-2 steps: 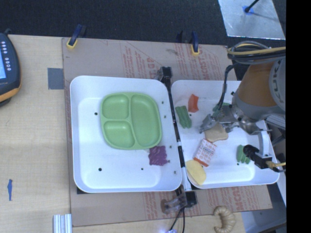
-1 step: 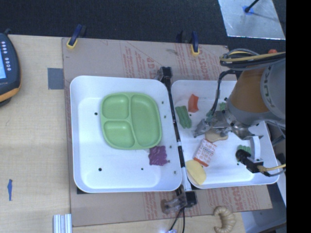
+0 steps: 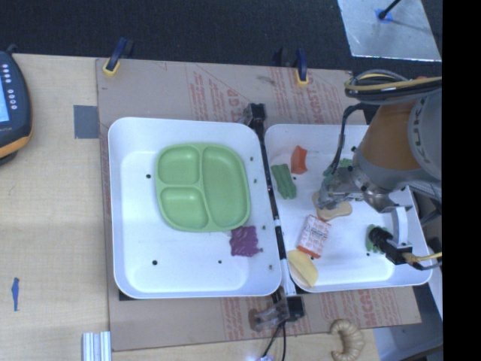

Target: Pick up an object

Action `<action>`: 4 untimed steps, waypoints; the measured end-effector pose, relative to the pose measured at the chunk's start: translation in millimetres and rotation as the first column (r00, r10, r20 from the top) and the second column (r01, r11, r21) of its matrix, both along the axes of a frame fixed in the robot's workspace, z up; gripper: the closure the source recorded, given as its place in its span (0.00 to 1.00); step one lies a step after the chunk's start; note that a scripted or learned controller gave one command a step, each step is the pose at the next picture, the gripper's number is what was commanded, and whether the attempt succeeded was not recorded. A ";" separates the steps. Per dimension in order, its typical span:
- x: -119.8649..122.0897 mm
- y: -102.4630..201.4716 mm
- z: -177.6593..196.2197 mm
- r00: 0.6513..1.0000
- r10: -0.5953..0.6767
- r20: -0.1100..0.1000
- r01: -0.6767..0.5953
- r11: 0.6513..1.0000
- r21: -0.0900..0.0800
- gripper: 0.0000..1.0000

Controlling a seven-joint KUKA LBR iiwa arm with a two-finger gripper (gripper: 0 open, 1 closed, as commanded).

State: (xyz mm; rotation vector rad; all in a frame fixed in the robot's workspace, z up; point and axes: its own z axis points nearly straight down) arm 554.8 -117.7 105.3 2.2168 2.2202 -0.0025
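A: Where is the end effector?

B: Low in the right bin, right above a tan, flat piece. Whether it is spread or pinching, I cannot tell.

A: What lies nearby?

B: A green strip, an orange piece, a red-and-white packet. The left bin carries a green divided plate and a purple lump.

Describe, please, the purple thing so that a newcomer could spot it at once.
Find the left bin, which holds a green divided plate. Just off the plate's lower right corner lies the purple lump, small and crumpled. It is the only purple thing in either bin.
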 end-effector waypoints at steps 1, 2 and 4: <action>-0.2 0.1 -0.6 1.000 0.001 -0.001 -0.001 1.000 0.000 0.00; -0.1 -0.7 10.0 1.000 0.001 -0.002 -0.001 1.000 0.000 1.00; -32.6 13.5 -15.3 1.000 0.002 -0.011 -0.002 1.000 0.006 0.00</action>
